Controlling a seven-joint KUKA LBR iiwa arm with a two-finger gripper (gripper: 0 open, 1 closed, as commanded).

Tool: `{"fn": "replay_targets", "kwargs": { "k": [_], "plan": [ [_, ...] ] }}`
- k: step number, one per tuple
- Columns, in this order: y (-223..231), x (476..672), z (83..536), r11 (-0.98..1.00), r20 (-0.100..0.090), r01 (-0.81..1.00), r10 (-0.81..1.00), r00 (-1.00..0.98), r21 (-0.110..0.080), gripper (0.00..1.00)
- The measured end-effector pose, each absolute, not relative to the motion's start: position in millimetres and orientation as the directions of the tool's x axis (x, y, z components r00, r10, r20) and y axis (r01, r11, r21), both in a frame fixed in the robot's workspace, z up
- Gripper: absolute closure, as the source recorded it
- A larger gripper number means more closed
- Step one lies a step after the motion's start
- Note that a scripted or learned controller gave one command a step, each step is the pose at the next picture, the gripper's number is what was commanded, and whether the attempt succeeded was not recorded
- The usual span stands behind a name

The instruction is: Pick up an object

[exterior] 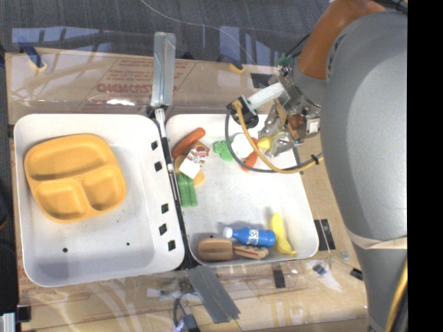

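We see the gripper [277, 140] low over the upper right corner of the right bin [228, 206], cables looped around it. Can't tell how far its fingers are spread or whether anything sits between them; wrist hardware and cable block that. Something white, orange and yellow shows right under it, too cluttered to name.

Left bin [83, 254] holds a yellow tray [73, 177], upper left of that bin.

Right bin contents:
- sausage [188, 142] at upper left, against the divider
- small carton [196, 159] just below it, green block [187, 189] under that
- green piece [223, 149] near top centre, just left of the gripper
- along the bottom wall: wooden brush [225, 249], blue bottle [252, 236], banana [280, 234], all touching or nearly so

Our read on handling: nearest candidate is the green piece. Looks like light plastic, stiff, probably slick; grab across its narrow width. Banana is curved, likely a hollow toy, light; take it mid-body, but it lies against the wall and the bottle, so finger clearance is poor. Bottle is round and will roll; pinch across the diameter. Sausage is smooth, hugs the divider, slip risk.

We'd go for the green piece: isolated, open floor around it.
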State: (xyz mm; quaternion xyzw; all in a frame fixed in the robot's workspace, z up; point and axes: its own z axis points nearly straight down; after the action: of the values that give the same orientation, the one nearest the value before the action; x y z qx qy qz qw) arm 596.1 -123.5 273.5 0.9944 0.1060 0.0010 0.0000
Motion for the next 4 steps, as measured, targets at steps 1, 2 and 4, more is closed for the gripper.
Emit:
{"fn": "replay_targets", "kwargs": {
  "k": [1,2,4],
  "plan": [
    [-193,619.0,276,-0.957,-0.005,0.290,0.290,0.957,-0.002,1.00],
    [-131,578.6,204,-0.975,-0.010,0.224,0.224,0.975,-0.007,1.00],
    [-73,646.1,220,-0.976,0.000,0.219,0.219,0.976,-0.002,1.00]
  ]
}}
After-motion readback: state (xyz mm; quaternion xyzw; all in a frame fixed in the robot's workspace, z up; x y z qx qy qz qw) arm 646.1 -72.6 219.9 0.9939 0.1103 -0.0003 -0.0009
